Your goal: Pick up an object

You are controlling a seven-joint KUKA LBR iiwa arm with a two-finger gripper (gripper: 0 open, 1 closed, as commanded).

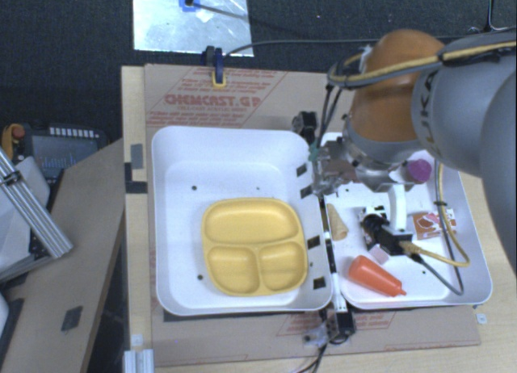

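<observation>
My gripper [323, 176] hangs low over the left edge of the right bin [472, 270], close to the divider between the two bins. Just below it lies a small tan cone [337, 224]. Further toward the front of the same bin lies an orange cone-shaped object [375, 276]. A purple object [418, 170] sits to the right, partly hidden by the arm. Next to the arm's cable lies a small red and white packet [427, 224]. I see nothing held in the gripper.
The left bin [174, 161] holds a yellow divided plate [254, 245] in its front half. The grey arm with its orange band [396, 81] covers the back of the right bin. A yellow cable [448, 260] loops across the right bin's floor.
</observation>
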